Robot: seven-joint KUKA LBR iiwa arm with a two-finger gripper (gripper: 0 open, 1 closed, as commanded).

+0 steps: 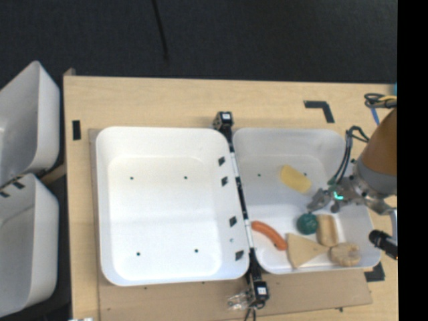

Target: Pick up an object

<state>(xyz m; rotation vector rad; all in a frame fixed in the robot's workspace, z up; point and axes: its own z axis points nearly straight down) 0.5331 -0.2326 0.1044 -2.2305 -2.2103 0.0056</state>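
Observation:
The right bin (267, 146) holds several small items: a pale yellow piece (294, 178) near the middle, a dark green ball (307, 224), an orange sausage-shaped piece (269, 234) by the divider, a tan wedge (305, 249), a beige block (327, 230) and a tan lump (345, 253) at the front right. My gripper (330, 200) hangs over the bin's right side, just above the green ball and the beige block, below the orange wrist band (382, 149). I see nothing between its fingers.
The left bin (107, 179) lies beside the right one, with a black clip row along the shared divider (234, 192). White boxes (23, 126) stand off the bench's left edge. Cables (378, 101) lie at the far right.

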